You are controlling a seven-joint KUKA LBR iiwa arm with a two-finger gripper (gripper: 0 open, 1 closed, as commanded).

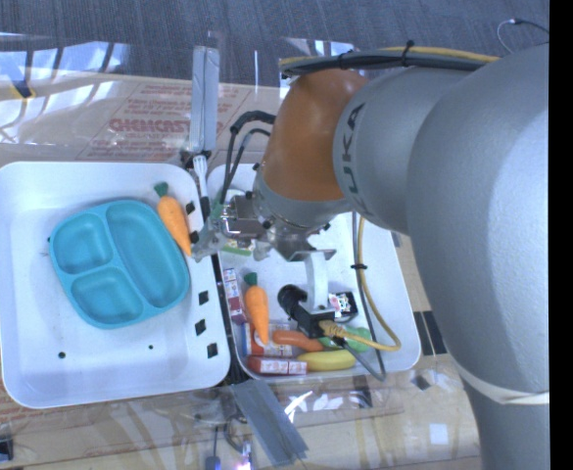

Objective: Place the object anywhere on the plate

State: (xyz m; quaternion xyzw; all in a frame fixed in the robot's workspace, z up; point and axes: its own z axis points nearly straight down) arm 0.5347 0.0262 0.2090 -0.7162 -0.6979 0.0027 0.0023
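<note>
Carrot (pixel 174 225), orange with a green top: in the left bin (pixel 31 360), toward its right wall and nearer the far edge than the near one. It lies slantwise, green end toward the far edge, orange tip pointing at the near right corner. Its body runs along the far right rim of the blue plate (pixel 119 262) and overlaps that rim from this angle; I cannot tell whether it rests on the rim, sits just beside it on the bin floor, or hangs above it. The plate has 3 compartments, 2 on the far side and 1 on the near side, and sits in the middle of the left bin, tilted a little. My claw (pixel 206 241) is just right of the carrot's tip, over the wall where the 2 bins meet. I cannot tell whether it is open or closed, nor whether it has the carrot. My arm (pixel 443 164) crosses the right bin (pixel 396 292) from the right, orange band (pixel 306 145) over that bin's far edge. The right bin's near half holds a 2nd carrot (pixel 257 309) by its left wall, green end toward the far edge, with a red and white packet (pixel 232 297) just beside it. Along the near edge lie a yellow banana (pixel 327 360), an orange piece (pixel 296 341) and a green piece (pixel 359 339), bunched close together. Both bins sit side by side on the bench (pixel 90 125).
</note>
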